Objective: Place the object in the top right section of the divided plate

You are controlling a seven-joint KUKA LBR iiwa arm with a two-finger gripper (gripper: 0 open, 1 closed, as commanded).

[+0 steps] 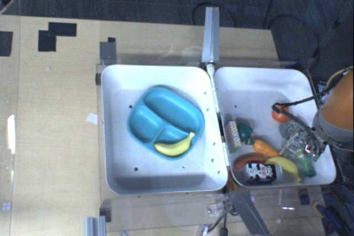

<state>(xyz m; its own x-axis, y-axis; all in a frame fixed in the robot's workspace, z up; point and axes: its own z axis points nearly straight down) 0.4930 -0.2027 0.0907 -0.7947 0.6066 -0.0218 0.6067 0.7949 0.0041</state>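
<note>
Object: not settled by the camera view; candidates lie in the right white bin (260, 83) — a yellow plastic banana (285, 165), an orange carrot-shaped toy (265, 147).
Plate: blue divided plastic plate (166, 119) in the left white bin (116, 135), a second yellow banana (176, 146) on its lower edge.
Gripper: two-finger gripper (301, 143) low over the right bin's clutter; spread and any hold cannot be told.
Doing it well: likely single out one item, grip it squarely, lift clear of neighbours before crossing.
</note>
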